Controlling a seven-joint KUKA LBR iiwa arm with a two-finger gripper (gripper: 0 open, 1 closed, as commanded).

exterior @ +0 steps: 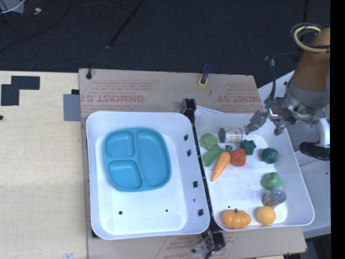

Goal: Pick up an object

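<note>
The right bin (302, 190) holds toy foods: a green broccoli (208, 141), a small tin (233, 136), a carrot (220, 166), a red tomato (237, 157), a dark green pepper (269, 155), a green fruit (271, 180), an orange (265, 215) and a pumpkin (236, 218). My gripper (267, 125) hangs over the bin's far edge, just right of the tin and above the dark green pepper. Its fingers are spread apart, with nothing between them.
The left bin (102, 209) carries a blue three-part plate (137, 158). A green pod (212, 156) lies beside the carrot, a dark green piece (248, 146) beside the tomato, and a grey lump (274, 198) near the orange. A black divider (197, 166) separates the bins.
</note>
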